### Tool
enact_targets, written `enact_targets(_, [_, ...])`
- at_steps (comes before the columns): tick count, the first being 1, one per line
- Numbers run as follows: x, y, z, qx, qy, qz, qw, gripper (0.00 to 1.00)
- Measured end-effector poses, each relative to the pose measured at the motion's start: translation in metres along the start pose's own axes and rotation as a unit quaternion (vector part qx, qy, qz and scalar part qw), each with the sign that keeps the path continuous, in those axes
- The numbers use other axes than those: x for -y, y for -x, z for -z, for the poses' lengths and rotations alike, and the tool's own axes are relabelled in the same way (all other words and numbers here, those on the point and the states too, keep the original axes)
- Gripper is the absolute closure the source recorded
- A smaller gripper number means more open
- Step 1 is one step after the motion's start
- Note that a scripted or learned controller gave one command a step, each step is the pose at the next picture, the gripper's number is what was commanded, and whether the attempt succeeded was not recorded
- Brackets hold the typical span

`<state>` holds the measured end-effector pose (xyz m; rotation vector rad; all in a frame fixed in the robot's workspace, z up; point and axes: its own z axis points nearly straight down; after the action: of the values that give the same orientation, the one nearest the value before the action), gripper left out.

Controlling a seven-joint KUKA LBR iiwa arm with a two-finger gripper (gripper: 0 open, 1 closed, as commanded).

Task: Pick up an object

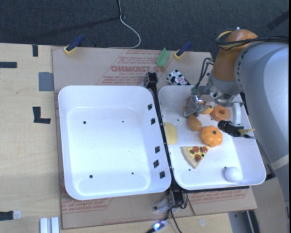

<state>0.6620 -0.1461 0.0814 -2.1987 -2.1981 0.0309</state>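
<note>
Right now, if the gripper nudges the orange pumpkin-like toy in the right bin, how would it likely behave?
The orange pumpkin toy looks rounded, so it would probably roll or scoot rather than stay put. Its smooth curved sides may slip between two fingers. The pizza slice lies close beside it and might get bumped.

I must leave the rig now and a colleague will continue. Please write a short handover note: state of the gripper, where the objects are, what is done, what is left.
Gripper: low in the right bin, at its far end, beside a brown oval piece. Whether it is open or shut cannot be seen, and no grasp can be confirmed.
Objects, all in the right bin: orange ring, small pumpkin, pizza slice, yellow piece at the left wall, white ball at the near corner.
Left bin: holds no objects.
Done: arm brought down to the objects.
Left: grasp and lift one.
</note>
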Motion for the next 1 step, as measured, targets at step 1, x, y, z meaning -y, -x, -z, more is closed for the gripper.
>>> enact_targets(1, [0.0,0.0173,0.0004,0.001,0.002,0.0,1.0,1.0])
